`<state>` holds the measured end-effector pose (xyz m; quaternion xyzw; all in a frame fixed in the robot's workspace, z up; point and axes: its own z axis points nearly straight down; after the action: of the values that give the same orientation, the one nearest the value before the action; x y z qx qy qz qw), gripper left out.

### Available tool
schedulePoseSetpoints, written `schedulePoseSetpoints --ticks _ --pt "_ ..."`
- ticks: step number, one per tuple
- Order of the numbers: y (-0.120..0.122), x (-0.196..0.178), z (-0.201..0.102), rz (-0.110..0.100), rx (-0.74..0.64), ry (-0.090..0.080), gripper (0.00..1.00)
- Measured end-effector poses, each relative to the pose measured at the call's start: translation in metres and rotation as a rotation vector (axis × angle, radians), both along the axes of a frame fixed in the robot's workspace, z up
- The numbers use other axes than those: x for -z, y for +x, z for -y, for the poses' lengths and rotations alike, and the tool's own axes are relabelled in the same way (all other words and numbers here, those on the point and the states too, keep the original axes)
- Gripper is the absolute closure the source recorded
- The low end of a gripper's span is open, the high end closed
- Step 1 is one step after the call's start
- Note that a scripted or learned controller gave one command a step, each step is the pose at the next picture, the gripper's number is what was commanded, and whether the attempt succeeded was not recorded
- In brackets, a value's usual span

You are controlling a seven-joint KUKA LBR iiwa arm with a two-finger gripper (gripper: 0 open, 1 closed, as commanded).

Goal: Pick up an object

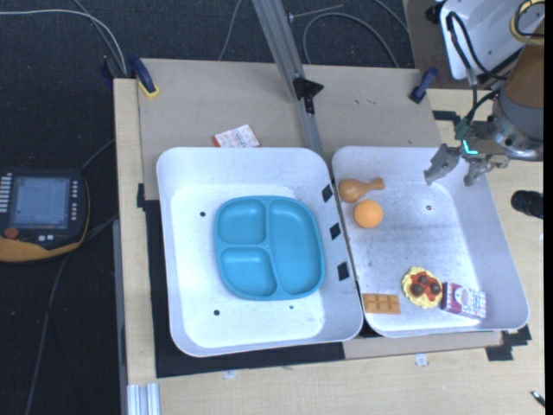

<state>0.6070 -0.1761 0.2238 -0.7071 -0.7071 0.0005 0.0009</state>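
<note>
Gripper (455, 169) hangs over the far right corner of the right bin (497, 232), fingers spread apart, nothing between them. It stands apart from every object, so nothing is picked yet.

Candidates all lie in the right bin. Orange ball (369, 214) and tan drumstick-shaped toy (358, 188) sit close together near the bin's left wall. Flat pizza-like toy (422, 287), waffle-coloured block (381, 303) and small printed packet (465, 301) cluster along the near edge.

Left bin (186, 232) holds a blue divided plate (269, 246). A small card (236, 137) lies on the bench beyond it.

Judgement: open stance suits a descent; ball and drumstick are nearest, though the wall beside them may crowd a finger
</note>
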Motion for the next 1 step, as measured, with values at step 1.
schedulePoseSetpoints --ticks 1 --pt "0.0005 -0.0009 0.0 0.002 0.0 0.0 0.0"
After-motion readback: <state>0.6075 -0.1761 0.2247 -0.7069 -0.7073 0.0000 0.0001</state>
